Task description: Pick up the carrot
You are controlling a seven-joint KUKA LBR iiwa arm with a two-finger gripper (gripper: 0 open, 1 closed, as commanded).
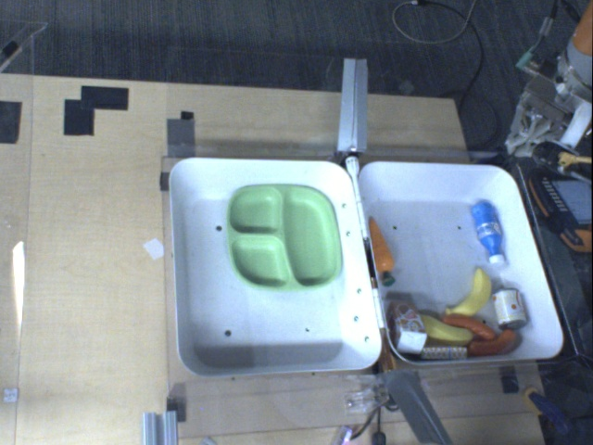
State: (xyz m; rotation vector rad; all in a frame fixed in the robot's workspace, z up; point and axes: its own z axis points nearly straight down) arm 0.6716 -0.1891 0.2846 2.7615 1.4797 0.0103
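Nearest my camera, along the near edge of the right bin point(533, 248), I see a crowded heap: a wrapped snack point(408, 327), two bananas point(461, 309), a red sausage-like piece point(486, 338) and a small can point(509, 308). Further back, the carrot point(380, 247) lies lengthwise hard against that bin's left wall, green end toward me, well apart from the heap. A blue bottle point(485, 228) rests near the right wall. The left bin point(190, 267) carries a green divided tray point(283, 235) toward its far edge.

My worry is that wall: I judge one finger may strike the rim or the divider between the bins, or the carrot may roll and slip out of a shallow grip.

At the far right corner of the view, the claw point(547, 109) hangs outside the bins; I cannot tell how it stands. The surface point(83, 248) is pale wood with black markers point(93, 107) at its far left. Beyond it runs dark carpet with a looping cable point(445, 17).
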